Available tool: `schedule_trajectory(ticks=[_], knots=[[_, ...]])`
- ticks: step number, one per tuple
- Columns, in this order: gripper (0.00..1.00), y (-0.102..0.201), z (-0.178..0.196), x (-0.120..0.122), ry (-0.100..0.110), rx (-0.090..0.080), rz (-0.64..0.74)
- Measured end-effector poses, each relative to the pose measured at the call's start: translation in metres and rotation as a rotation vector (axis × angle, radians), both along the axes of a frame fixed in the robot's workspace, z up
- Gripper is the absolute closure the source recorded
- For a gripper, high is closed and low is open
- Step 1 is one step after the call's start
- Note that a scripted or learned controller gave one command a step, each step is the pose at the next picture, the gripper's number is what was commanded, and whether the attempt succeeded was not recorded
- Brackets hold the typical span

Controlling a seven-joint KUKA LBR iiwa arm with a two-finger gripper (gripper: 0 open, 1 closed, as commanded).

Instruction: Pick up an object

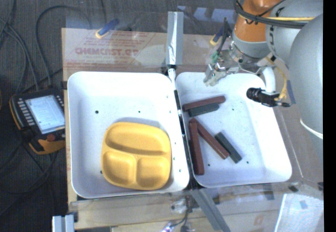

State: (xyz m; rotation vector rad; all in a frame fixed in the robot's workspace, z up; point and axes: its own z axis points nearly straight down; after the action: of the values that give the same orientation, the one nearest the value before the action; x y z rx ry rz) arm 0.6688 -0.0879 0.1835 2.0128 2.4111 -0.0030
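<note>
At the far left edge of the frame a black handheld control pendant with a lit screen (41, 115) lies on the dark floor. To its right sits the left shallow white plastic bin (84, 94), and in its lower middle rests a yellow three-compartment plastic tray (137, 155), one long section at the top and two smaller ones below.

Right of centre is the right shallow white plastic bin (268, 152), touching the left bin along a shared edge. It holds several bars. A long dark reddish-brown bar (203, 103) lies near the top, almost level, with a dark grey bar (203, 111) just beneath and touching it. Lower down, a reddish-brown bar (196, 147) runs nearly upright close to the bin's left wall, another reddish-brown bar (213, 141) slants down to the right from it, and a short dark grey bar (228, 147) lies just beside that one.

The metal two-finger gripper (212, 77) hangs over the upper left corner of the right bin, above and apart from the top bars. Its fingers look slightly parted with nothing between them.
</note>
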Motion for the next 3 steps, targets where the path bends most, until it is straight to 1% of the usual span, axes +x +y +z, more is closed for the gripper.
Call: schedule_trajectory(ticks=[1,2,3], knots=[[0.00,0.000,0.000,0.000,0.001,0.000,0.000],[0.00,-0.039,-0.076,0.004,-0.013,0.002,-0.143],[0.00,-0.045,-0.080,-0.017,-0.043,-0.002,-0.099]])
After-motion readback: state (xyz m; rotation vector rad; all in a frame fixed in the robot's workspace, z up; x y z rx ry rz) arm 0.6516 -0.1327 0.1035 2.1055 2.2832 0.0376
